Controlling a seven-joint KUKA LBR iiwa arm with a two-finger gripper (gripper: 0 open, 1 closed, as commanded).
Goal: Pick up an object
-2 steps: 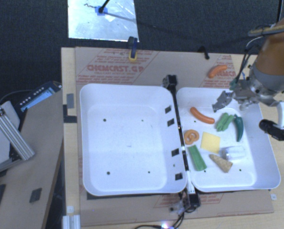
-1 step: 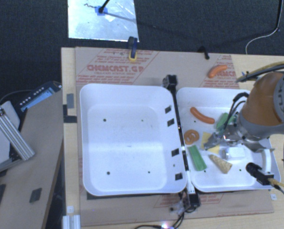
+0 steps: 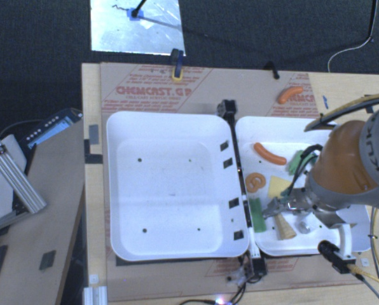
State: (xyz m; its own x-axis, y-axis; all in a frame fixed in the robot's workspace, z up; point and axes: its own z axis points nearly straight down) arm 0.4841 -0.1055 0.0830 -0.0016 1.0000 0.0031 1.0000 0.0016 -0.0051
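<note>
The right bin [image 3: 275,124] holds several small items: an orange sausage [image 3: 269,153], an orange ring [image 3: 255,182], a yellow flat piece [image 3: 279,185], a green block [image 3: 256,214], a tan cone [image 3: 285,228] and a green piece [image 3: 297,161] partly behind the arm. My gripper [image 3: 283,206] hangs low over the bin's front half, just above the tan cone and right of the green block. The grey and orange wrist [image 3: 342,164] hides the bin's right part.
The left bin [image 3: 170,189] lies beside the right one, with black clips [image 3: 234,202] along the shared wall. A second orange sausage [image 3: 290,94] lies on the cardboard behind the right bin. A yellow-blue clamp [image 3: 177,65] sits at the back edge.
</note>
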